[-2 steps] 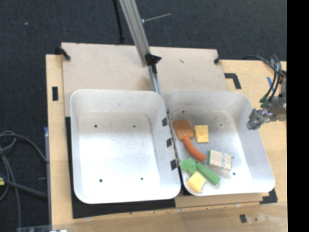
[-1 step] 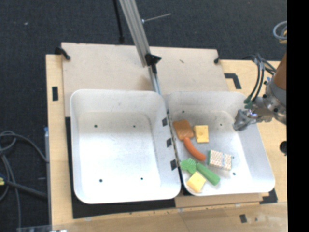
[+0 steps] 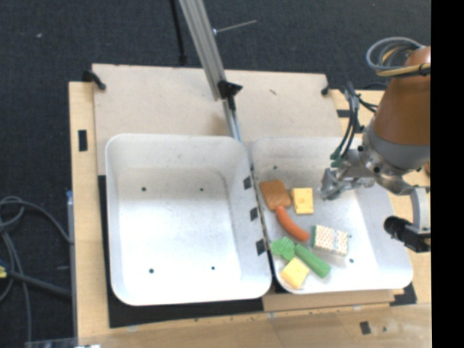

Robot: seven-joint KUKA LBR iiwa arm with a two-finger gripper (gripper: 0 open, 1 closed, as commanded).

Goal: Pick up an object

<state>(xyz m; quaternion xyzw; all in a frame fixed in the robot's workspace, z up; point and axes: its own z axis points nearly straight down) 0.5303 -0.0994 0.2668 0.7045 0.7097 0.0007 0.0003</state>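
The right bin [image 3: 377, 263] holds several small objects: a tan bread-like piece [image 3: 275, 193], a yellow square block [image 3: 303, 201], an orange carrot [image 3: 292, 225], a speckled white-and-pink block [image 3: 330, 239], a green piece [image 3: 303, 257] and a yellow wedge [image 3: 295, 273]. My gripper [image 3: 330, 185] hangs over the right bin's upper middle, just right of the yellow square block and apart from it. Nothing shows between its fingers.
The left bin [image 3: 116, 194] lies beside the right one, the two meeting at a black-clipped edge [image 3: 255, 209]. A slanted metal rail [image 3: 206, 42] rises from the bench behind the bins. Cables lie on the floor at the left.
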